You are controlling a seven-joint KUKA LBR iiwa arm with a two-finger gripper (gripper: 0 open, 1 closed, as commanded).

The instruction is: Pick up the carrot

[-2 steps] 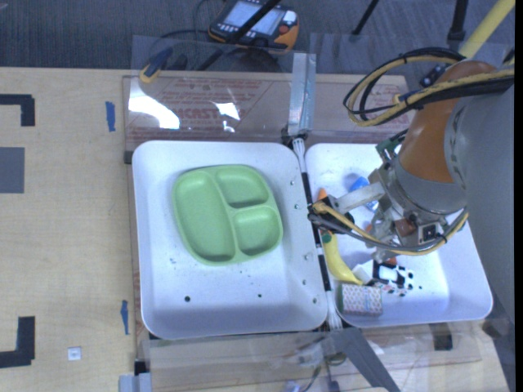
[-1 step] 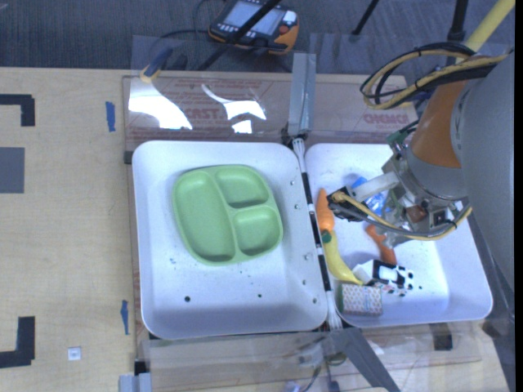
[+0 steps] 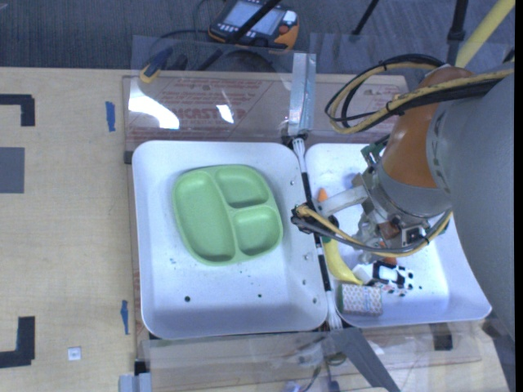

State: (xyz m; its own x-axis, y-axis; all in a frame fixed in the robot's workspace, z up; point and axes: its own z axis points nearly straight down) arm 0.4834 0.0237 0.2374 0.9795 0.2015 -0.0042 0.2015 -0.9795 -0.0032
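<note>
I watch through one fixed camera above the bench (image 3: 57, 219), angled down on the left bin (image 3: 155, 300) and right bin (image 3: 458, 292); the arm (image 3: 458, 137) enters from the right.

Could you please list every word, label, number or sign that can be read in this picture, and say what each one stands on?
No text can be read.
Faint reddish print on the clear plastic sheet behind the bins: too blurred to read.
Lit screen of the black and orange handheld device at the top: too small to read.
Black-and-white patterned small object in the right white bin: markings, no legible characters.
</note>
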